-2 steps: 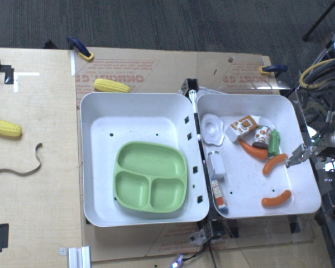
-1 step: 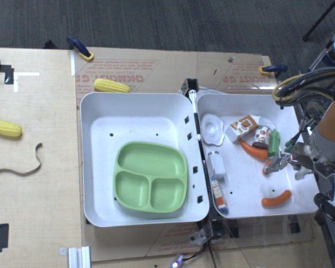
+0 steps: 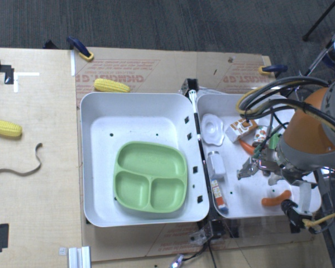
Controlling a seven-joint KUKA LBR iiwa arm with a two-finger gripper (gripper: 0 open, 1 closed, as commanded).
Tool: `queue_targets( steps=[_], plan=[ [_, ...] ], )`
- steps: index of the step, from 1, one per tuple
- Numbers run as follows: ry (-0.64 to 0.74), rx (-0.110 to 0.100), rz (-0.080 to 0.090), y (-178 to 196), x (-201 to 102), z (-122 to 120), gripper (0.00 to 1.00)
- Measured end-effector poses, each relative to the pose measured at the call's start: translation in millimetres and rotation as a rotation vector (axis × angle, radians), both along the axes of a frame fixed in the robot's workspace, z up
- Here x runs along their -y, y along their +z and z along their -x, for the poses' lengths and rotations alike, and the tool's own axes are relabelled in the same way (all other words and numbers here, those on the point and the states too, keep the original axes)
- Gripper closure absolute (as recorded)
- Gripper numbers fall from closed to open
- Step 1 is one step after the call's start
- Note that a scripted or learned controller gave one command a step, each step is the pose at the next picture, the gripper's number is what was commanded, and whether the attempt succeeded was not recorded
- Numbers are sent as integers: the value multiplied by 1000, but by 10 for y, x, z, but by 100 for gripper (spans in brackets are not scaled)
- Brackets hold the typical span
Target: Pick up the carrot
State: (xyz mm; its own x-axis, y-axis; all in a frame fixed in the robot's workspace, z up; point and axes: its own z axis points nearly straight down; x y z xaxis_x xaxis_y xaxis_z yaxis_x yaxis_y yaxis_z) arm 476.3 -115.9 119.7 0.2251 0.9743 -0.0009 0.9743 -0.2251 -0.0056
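One tapered orange carrot (image 3: 276, 198) lies on smooth white plastic near the metal claw (image 3: 247, 171), seemingly parted, gripping nothing.

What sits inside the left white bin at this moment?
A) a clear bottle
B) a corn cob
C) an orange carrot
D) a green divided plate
D: the green divided plate lies flat in the left bin, while one corn cob lies outside, just beyond the bin's far rim.

Green divided plate (image 3: 151, 177) in the left bin (image 3: 95, 149); two corn cobs (image 3: 111, 85) (image 3: 4, 128) outside.
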Motion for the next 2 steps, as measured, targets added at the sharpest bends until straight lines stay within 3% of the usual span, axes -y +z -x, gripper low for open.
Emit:
queue_targets(
  steps=[1,2],
  plan=[
    [-89,0,1,-291,-181,3,0],
    [-204,3,3,-286,471,-405,0]
  ],
)
